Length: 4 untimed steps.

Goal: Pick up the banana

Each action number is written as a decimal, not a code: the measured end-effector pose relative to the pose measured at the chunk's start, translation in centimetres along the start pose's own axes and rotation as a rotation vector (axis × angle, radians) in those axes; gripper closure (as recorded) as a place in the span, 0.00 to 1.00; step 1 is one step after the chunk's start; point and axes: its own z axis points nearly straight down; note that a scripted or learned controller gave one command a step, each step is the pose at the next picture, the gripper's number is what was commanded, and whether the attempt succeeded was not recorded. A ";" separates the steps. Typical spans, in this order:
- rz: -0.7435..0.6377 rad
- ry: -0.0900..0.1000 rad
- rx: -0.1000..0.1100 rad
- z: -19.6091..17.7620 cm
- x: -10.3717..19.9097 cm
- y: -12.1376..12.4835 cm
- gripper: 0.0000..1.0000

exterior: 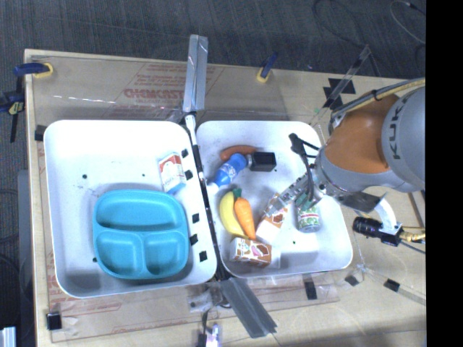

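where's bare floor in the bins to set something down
Left bin: bare behind the blue tray, left of the small carton. Right bin: bare in its front right corner. Crowded around the banana and carrot.

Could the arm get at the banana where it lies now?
Probably yes. The banana lies open from above in the right bin, and the gripper is close by. The carrot leans against one side, which may crowd a grip.
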 end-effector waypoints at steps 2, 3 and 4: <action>0.393 0.002 0.002 6.0 9.4 1.6 1.00; 0.301 0.003 0.001 -5.7 11.3 6.5 1.00; 0.446 0.005 0.004 -4.0 24.0 12.5 1.00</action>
